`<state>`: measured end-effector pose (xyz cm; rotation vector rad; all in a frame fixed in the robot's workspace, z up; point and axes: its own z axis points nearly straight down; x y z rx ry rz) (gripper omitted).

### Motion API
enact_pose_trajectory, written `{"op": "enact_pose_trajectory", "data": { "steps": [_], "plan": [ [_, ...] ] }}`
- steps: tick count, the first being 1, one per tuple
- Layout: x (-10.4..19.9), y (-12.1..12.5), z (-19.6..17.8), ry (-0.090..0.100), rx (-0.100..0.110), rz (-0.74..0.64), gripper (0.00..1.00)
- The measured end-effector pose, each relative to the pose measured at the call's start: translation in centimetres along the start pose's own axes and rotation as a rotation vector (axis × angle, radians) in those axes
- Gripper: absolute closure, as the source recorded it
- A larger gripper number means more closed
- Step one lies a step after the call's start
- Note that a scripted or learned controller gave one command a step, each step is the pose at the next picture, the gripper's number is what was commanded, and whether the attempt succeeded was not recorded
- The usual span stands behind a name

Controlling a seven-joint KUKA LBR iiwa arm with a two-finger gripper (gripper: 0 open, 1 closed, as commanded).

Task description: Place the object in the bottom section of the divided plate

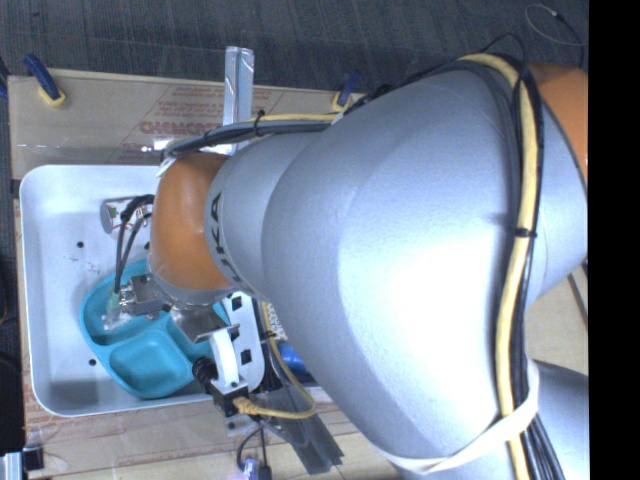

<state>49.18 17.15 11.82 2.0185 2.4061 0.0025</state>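
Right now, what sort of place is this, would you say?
Probably a robotics lab bench: a cabled grey arm reaches over a shallow white bin holding a blue divided plate, with clamps along the board's edge.

A turquoise divided plate (140,353) lies flat on the floor of the left white bin (50,268), toward the bin's near edge. Raised ridges split it into sections; the lower one shows as a smooth hollow. The robot's wrist overhangs and hides the plate's upper and right parts. The object to be placed cannot be made out.
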Motion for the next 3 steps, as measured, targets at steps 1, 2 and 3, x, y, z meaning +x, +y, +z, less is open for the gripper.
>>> {"op": "enact_pose_trajectory", "data": {
  "steps": [1, 2, 3],
  "plan": [
    [2.1, 7.3, -6.3, -0.001, 0.004, 0.088, 0.00],
    [2.9, 0.8, 1.4, 0.003, -0.010, 0.182, 0.00],
    [5.0, -0.7, -20.0, -0.001, 0.004, 0.516, 0.00]
  ]
}}
